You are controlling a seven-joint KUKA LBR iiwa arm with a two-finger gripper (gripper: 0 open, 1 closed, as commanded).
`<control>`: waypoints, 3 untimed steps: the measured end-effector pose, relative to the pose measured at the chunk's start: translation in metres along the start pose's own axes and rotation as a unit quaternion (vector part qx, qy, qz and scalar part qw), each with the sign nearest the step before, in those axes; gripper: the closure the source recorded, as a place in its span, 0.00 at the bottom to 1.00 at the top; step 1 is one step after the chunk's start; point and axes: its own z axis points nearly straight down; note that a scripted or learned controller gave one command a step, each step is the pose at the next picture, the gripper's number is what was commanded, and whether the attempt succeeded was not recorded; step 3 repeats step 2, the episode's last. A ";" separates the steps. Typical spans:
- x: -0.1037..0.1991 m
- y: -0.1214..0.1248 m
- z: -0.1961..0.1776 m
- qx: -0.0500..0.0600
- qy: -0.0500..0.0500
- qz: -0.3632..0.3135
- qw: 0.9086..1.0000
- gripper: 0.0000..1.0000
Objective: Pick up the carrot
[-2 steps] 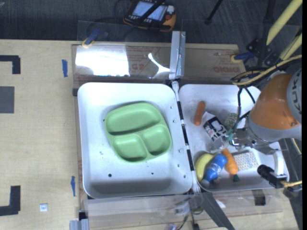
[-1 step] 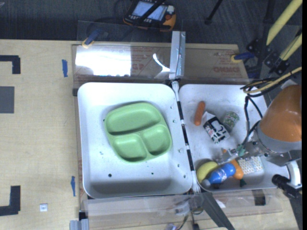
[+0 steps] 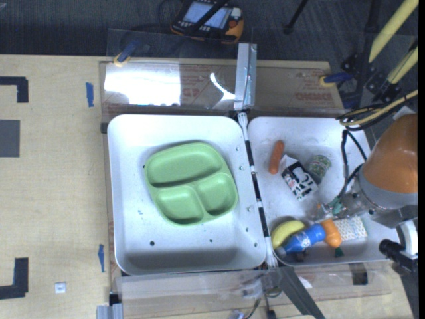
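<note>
Although my arm [image 3: 397, 165] reaches over the near right part of the right bin [image 3: 302, 126], its grey and orange bulk covers my gripper, and I cannot tell how it is set. Measured from the black-and-white packet [image 3: 297, 179], the carrot [image 3: 275, 157] lies just to its upper left, free on the bin floor. Below the packet sit a banana [image 3: 287, 230], a blue bottle with an orange cap [image 3: 312, 236] and a pale mesh-patterned item [image 3: 352, 228], partly cut off by my arm. Left of the packet, in the left bin [image 3: 126, 198], rests a green divided tray [image 3: 191, 181].
</note>
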 end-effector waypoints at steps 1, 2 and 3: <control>0.092 0.019 -0.123 0.005 0.002 0.057 0.998 1.00; 0.092 0.020 -0.132 0.005 0.001 0.057 0.998 1.00; 0.092 0.020 -0.132 0.005 0.001 0.057 0.998 1.00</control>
